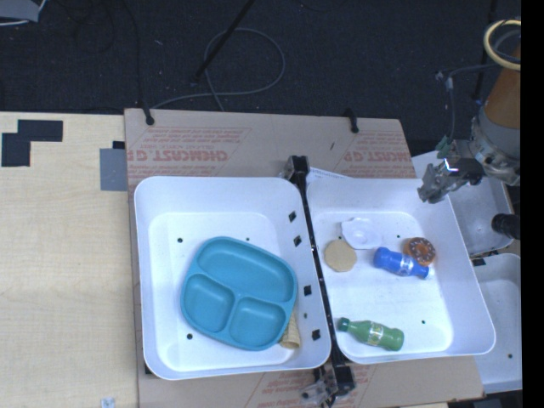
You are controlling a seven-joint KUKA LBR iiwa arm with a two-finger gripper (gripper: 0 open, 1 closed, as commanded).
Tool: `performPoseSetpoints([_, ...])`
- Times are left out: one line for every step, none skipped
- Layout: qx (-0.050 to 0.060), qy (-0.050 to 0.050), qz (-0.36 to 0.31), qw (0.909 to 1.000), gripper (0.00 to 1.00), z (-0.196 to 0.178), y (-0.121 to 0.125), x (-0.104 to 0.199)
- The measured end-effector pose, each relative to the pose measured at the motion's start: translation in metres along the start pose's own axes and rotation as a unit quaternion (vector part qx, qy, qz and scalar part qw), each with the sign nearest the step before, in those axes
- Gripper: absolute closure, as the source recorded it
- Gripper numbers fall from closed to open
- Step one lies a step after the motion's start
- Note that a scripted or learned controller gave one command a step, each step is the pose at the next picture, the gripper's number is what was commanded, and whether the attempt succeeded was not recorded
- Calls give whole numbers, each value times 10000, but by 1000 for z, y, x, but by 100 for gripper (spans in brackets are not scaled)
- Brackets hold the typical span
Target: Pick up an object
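We find the claw (435, 182) at the upper right, poised over the far right corner of the right bin (463, 253); its metal parts are too small and dark for us to tell whether it is released or clenched, and we see nothing in its grasp. The right bin is smooth white plastic, shallow, with rounded corners. Below and left of the claw, on the bin floor, lie the loose things — a blue cylindrical bottle (401, 263) on its side, and touching its right end a round brown disc (420, 250) with a speckled face. Further left sit a pale white lid-like piece (360, 233) and a flat tan round (341, 256), just beside each other. Well below the claw, near the bin's front edge, a glossy green bottle (371, 333) lies on its side. The left bin (161, 228), far to the claw's left, holds a matte blue divided tray (239, 292) with three compartments. Both bins rest on a cardboard sheet (255, 147) over the table (59, 262).
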State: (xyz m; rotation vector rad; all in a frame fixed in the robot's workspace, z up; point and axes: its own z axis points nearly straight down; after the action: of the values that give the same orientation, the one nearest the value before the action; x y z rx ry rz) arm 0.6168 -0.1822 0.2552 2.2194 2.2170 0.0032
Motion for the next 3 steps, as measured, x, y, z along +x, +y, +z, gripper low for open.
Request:
performPoseSetpoints([47, 21, -23, 10000, 100, 11, -20, 45])
performPoseSetpoints([50, 21, -22, 10000, 100, 21, -34, 88])
performPoseSetpoints([52, 22, -25, 10000, 100, 33, -45, 139])
